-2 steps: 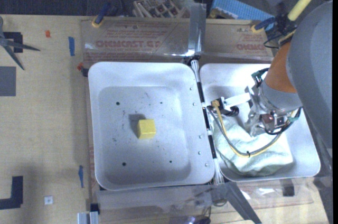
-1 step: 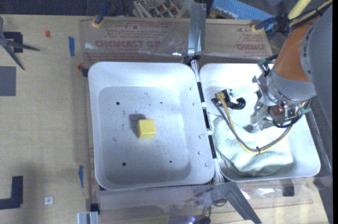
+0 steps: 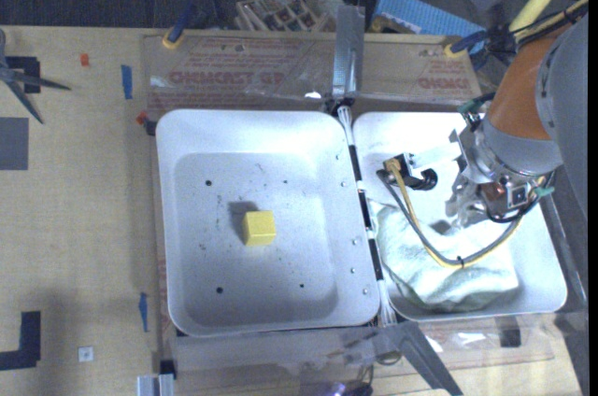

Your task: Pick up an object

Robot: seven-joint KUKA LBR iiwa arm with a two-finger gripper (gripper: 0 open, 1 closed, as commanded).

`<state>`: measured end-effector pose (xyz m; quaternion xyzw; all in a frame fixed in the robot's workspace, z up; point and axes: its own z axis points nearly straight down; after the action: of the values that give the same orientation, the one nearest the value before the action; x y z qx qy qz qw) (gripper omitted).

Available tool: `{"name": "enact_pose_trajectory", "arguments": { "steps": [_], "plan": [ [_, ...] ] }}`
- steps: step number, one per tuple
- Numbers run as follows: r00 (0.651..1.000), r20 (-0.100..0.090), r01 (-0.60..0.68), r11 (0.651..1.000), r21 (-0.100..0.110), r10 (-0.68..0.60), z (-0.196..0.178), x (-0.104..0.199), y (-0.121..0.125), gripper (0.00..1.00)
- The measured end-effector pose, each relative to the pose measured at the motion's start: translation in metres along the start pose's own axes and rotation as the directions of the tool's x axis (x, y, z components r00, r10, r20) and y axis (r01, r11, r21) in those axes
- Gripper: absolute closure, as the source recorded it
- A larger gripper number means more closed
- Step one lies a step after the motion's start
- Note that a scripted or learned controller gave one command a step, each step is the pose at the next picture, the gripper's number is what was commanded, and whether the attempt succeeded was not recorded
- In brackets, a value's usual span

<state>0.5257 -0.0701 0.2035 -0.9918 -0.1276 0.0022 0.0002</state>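
A small yellow block (image 3: 260, 227) lies near the middle of the left bin (image 3: 187, 151). A crumpled white cloth (image 3: 439, 271) fills the near half of the right bin (image 3: 542, 291). My gripper (image 3: 460, 215) hangs low over the right bin, just above the cloth's far edge, with the grey arm and its orange band reaching in from the right. The view shows nothing held in it. The wrist hides part of the bin floor beneath it.
A metal divider (image 3: 360, 198) separates the two bins. Their raised white rims bound the space on every side. A cardboard sheet (image 3: 243, 72) lies behind the bins, and clutter and cables sit beyond it.
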Motion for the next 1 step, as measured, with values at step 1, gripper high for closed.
{"name": "enact_pose_trajectory", "arguments": {
  "steps": [1],
  "plan": [
    [1.000, 0.001, 0.001, 1.000, -0.001, -0.001, -0.0085, 0.0005, 0.0009, 1.00]
  ]
}}
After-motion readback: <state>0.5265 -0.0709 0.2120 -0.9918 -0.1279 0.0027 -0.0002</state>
